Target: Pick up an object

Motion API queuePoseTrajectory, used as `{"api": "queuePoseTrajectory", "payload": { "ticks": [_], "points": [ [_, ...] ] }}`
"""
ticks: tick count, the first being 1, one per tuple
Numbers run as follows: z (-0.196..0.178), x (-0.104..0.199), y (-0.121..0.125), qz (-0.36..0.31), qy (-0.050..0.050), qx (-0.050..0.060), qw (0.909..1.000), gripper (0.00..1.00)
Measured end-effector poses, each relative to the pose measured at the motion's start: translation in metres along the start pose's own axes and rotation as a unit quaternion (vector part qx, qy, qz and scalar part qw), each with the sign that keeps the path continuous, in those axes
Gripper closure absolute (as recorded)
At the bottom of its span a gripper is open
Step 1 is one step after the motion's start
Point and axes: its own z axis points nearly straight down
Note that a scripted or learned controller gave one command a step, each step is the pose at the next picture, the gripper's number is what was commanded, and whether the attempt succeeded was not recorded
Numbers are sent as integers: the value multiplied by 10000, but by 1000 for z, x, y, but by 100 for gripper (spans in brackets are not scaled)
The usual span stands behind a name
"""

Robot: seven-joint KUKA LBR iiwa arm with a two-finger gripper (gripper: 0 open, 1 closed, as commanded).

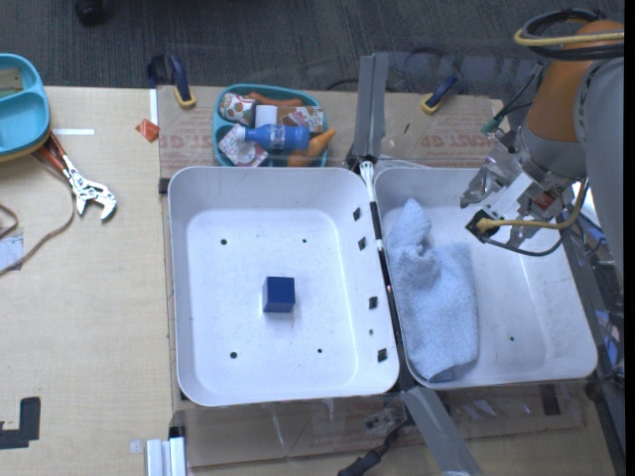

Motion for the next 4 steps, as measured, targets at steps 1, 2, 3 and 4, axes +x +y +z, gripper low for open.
{"api": "queuePoseTrajectory", "payload": {
  "ticks": [1, 2, 3, 4],
  "points": [
    [78, -13, 68, 46, -3, -3, 10000, 0],
    [102, -33, 19, -912, 1, 4, 9958, 0],
    [100, -58, 50, -1596, 11, -18, 9872, 0],
    [0, -67, 46, -1255, 6, -13, 9921, 0]
  ]
}}
